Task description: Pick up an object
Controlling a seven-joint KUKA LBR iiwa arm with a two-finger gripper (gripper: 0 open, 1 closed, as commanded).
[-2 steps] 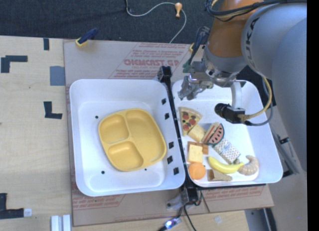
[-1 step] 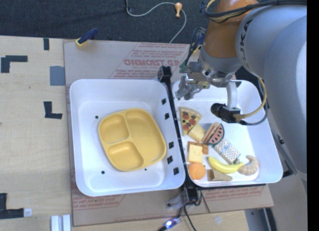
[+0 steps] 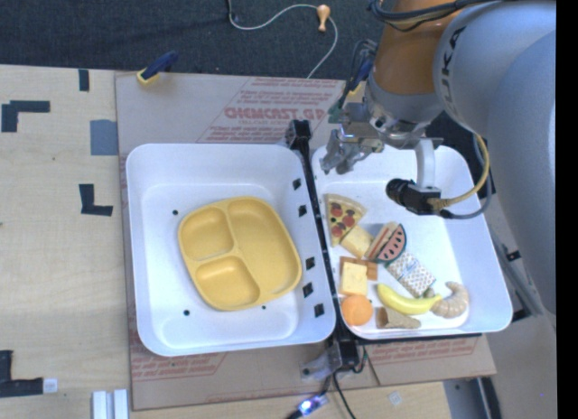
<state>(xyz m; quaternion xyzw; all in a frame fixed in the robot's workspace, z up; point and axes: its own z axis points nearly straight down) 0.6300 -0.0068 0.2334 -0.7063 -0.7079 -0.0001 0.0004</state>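
Two shallow white bins sit side by side on a cardboard-covered counter [image 3: 262,106], seen from above. On the far left, black tape marks [image 3: 90,200] dot the bare wood surface, and a blue-and-yellow clip [image 3: 156,67] lies near the cardboard's top corner. A thin cord [image 3: 271,20] ending in a small orange knob curls across the dark floor beyond. The left bin [image 3: 149,255] holds a yellow divided plate [image 3: 237,251], lying flat and slightly turned. A row of black clips runs along the wall where the bins meet. The right bin [image 3: 483,255] holds toy food clustered toward its near half: a pizza slice [image 3: 342,217], a cheese wedge [image 3: 356,242], a watermelon slice [image 3: 388,242], a toast square [image 3: 354,276], an orange [image 3: 357,310], a banana [image 3: 404,301], a checked wrapper [image 3: 412,274] and a shrimp [image 3: 454,300]. The pincer [image 3: 341,159] hangs over the right bin's far left corner, just beyond the pizza slice; whether its fingers are spread or pressed together cannot be told. The grey arm [image 3: 506,56] with its orange band reaches in from the right.
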